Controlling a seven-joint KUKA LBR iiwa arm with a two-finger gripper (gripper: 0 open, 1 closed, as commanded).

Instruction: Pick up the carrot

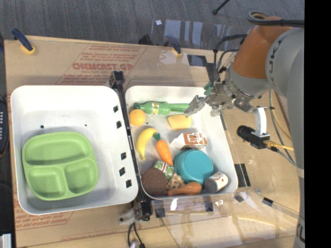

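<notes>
So: gripper [196, 105] sits over the far side of the right bin [228, 154], just above the yellow block [179, 121] and beside the green bottle [159, 107]. Fingers look slightly apart with nothing between them, though the view is soft there. Carrot [164, 151] lies mid-bin between the banana [144, 140] and the teal bowl [194, 166], untouched. Approach and grasp are both left to do.

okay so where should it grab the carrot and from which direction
Probably the carrot's orange middle, from straight above, fingers across its narrow width. It lies flat, green top toward the banana, tip toward the teal bowl; those neighbours crowd its ends.
</notes>
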